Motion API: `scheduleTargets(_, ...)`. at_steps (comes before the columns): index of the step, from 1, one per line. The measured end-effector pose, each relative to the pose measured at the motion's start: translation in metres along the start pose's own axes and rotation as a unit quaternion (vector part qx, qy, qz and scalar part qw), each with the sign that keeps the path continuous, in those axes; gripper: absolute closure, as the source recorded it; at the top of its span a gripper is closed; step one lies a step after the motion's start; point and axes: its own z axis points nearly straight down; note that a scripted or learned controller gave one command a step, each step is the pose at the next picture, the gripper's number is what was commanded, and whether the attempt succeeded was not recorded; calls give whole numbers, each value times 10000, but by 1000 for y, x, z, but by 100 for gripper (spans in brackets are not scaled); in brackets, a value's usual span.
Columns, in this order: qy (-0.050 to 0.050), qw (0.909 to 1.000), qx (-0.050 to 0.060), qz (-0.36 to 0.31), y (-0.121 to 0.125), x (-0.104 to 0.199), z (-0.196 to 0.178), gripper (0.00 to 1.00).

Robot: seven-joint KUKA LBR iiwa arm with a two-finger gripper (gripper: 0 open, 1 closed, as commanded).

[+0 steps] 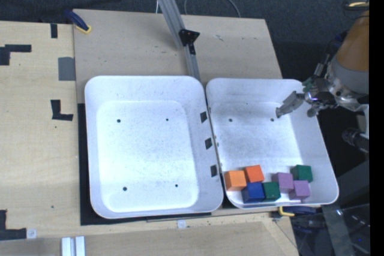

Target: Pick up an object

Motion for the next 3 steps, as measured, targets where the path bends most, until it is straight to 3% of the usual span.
scheduleTargets(1, 30, 10000, 55, -17, 24, 40, 21, 0)
scheduleTargets(2, 22, 10000, 72, 7, 31, 26, 60, 0)
scheduleTargets(3, 22, 10000, 39, -9, 70, 15, 49, 0)
